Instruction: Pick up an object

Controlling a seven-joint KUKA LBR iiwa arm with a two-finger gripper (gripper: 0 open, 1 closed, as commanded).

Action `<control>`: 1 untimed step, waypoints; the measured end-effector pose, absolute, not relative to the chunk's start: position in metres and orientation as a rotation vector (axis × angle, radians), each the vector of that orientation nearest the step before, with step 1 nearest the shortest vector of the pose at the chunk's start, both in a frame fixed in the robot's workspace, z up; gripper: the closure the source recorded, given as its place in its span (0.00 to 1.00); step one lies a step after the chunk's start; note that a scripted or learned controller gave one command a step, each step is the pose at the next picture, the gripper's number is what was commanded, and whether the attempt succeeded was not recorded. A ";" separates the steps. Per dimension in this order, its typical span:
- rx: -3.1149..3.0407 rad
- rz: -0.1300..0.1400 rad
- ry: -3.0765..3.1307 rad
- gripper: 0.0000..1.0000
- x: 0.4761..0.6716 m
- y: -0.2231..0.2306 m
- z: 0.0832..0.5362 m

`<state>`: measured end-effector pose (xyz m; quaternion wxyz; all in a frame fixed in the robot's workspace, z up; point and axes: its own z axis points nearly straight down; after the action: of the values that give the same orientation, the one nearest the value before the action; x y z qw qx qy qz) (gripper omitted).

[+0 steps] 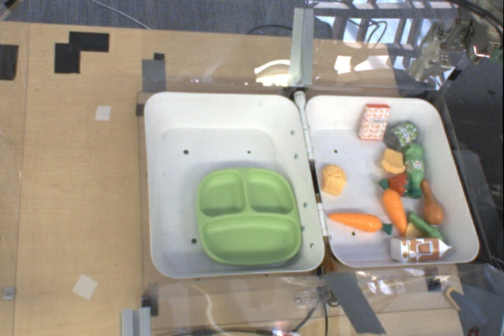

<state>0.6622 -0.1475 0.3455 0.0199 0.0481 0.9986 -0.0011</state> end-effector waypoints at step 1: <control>0.195 -0.002 3.125 1.00 0.651 -0.178 0.325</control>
<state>0.6511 -0.1783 0.3255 0.0052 0.0623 0.9980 -0.0007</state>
